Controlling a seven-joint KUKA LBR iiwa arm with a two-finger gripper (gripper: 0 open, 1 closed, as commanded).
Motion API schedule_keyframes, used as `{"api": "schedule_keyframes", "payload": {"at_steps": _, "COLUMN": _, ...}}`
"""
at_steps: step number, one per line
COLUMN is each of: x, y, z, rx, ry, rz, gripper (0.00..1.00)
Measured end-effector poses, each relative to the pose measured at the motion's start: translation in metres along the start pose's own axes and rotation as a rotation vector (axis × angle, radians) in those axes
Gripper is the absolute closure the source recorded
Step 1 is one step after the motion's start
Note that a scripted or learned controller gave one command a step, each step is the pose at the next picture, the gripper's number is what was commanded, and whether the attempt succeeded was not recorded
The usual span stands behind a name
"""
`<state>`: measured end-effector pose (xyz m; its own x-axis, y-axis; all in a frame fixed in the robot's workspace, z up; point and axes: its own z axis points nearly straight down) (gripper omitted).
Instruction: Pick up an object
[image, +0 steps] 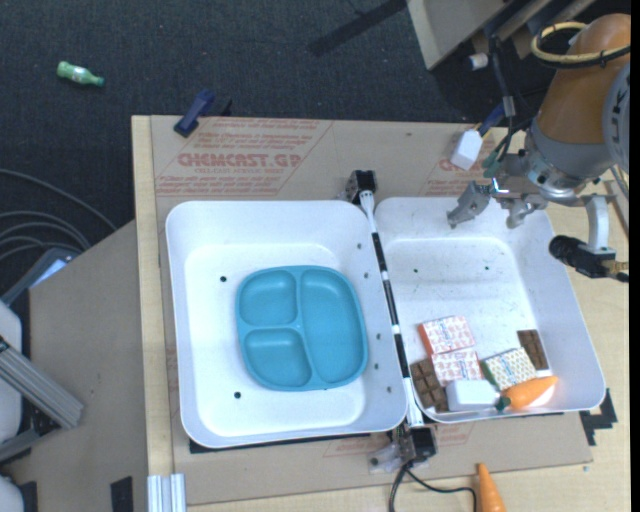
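My gripper (492, 213) hangs open over the far rim of the right bin (470, 270), nothing between its fingers. The objects lie clustered in that bin's near corner, well away from the gripper: two patterned pink-and-white boxes (449, 343), a dark brown bar (427, 385), a white block (470, 394), a small colourful box (510, 368), a second brown bar (533, 348) and an orange carrot (528, 393). In the left bin (200, 250) sits a blue divided plate (301, 326).
The arm's grey wrist with its orange band (583, 95) comes in from the upper right. A black clamp (361, 184) sits at the far end of the divider between the bins. Cables lie on the floor at left.
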<state>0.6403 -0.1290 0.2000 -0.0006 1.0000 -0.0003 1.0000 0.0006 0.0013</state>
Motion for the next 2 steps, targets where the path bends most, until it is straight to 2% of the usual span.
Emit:
{"api": "schedule_keyframes", "payload": {"at_steps": 1, "x": 0.01, "y": 0.026, "z": 0.014, "rx": 0.0, "ry": 0.0, "rz": 0.0, "gripper": 0.0}}
{"api": "schedule_keyframes", "payload": {"at_steps": 2, "x": 0.032, "y": -0.051, "z": 0.106, "rx": 0.004, "ry": 0.001, "rz": 0.001, "gripper": 0.0}}
